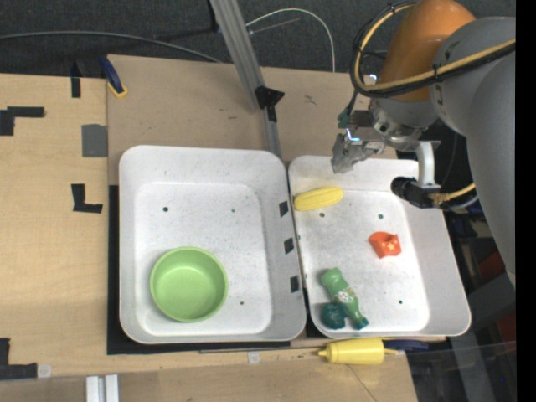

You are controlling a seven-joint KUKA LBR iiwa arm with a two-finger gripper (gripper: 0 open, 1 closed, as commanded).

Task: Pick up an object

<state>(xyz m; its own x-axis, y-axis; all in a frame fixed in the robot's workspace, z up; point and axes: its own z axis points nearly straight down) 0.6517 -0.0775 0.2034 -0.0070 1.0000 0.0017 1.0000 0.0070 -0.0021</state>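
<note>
You have two white bins on the tabletop (193, 99). The left bin (134, 224) holds one green bowl (189, 284). The right bin (435, 291) holds three things: one yellow corn cob (318, 198) at the far left, one small red piece (384, 244) mid-right, one green bottle (342, 297) near the front. The hand (345, 156) hangs over the right bin's far edge, just beyond the corn; whether it is apart or together you cannot tell. One yellow item (355, 352) lies on the tabletop just in front of that bin.
</note>
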